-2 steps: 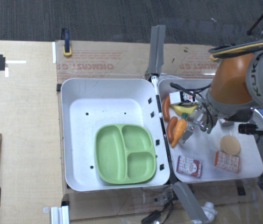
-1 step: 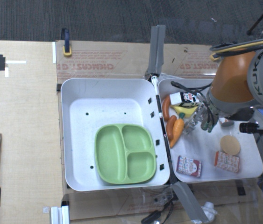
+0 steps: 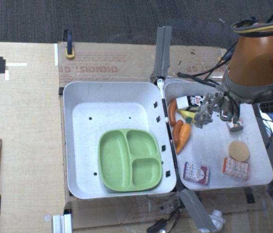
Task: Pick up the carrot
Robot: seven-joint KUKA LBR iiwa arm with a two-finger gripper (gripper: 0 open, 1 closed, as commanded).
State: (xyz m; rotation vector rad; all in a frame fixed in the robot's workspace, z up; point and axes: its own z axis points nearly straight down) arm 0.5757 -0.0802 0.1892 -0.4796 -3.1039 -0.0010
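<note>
The carrot (image 3: pixel 182 134), orange with a green stub at its top, lies at the left side of the right bin (image 3: pixel 257 176), close to the divider. My gripper (image 3: pixel 205 116) hangs just to the right of and above the carrot's top end, under the grey and orange arm (image 3: pixel 255 57). Nothing shows between the fingers. A red sausage (image 3: pixel 173 111) and a yellow banana-like piece (image 3: pixel 188 114) lie right behind the carrot.
The left bin (image 3: pixel 78 130) holds a green three-part plate (image 3: pixel 130 159). In the right bin lie a round tan cookie (image 3: pixel 239 151) and two small red-and-white packets (image 3: pixel 196 173) (image 3: pixel 235 168) near the front. A black-and-white item (image 3: pixel 195 100) sits at the back.
</note>
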